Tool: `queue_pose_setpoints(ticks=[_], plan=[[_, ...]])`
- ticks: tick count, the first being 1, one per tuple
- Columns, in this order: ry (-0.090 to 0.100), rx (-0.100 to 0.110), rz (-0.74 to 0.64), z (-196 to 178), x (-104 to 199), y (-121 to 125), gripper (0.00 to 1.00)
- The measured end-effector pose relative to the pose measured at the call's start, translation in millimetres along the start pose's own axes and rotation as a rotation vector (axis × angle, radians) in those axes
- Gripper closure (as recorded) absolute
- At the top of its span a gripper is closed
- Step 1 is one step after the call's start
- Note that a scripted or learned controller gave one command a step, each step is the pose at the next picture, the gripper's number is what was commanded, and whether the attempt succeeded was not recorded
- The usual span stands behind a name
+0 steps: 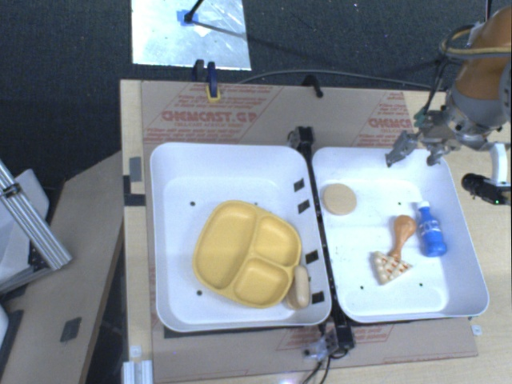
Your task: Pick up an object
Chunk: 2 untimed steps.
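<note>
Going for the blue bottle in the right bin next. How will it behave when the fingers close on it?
The blue bottle lies on its side, so its rounded body would probably roll if nudged. It looks like smooth plastic, so likely light and somewhat slippery. The gripper is open above the bin's far edge.

Bright even overhead light, soft shadows, white bins point(240, 158) slightly overexposed

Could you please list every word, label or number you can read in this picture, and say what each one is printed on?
"CHEMCAST GP", in red, on the brown paper-covered sheet lying under the two bins, left of centre at the far side.
The same red print repeats at the sheet's far right and along its near edge, too blurred or cut off to read.
The small blue plastic bottle has a label too small to read.
</note>
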<state>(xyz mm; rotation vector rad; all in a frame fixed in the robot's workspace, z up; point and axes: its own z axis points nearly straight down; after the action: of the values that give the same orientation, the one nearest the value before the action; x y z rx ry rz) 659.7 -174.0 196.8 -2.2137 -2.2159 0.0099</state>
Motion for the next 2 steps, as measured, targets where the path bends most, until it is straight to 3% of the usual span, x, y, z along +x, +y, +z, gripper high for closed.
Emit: queue_pose_setpoints(ticks=[1,2], plan=[[-0.003,-0.013,-0.002,-8.6,0.4,2.9,0.0],[-0.003,-0.01,0.0,45.0,-8.5,-1.8,0.0]])
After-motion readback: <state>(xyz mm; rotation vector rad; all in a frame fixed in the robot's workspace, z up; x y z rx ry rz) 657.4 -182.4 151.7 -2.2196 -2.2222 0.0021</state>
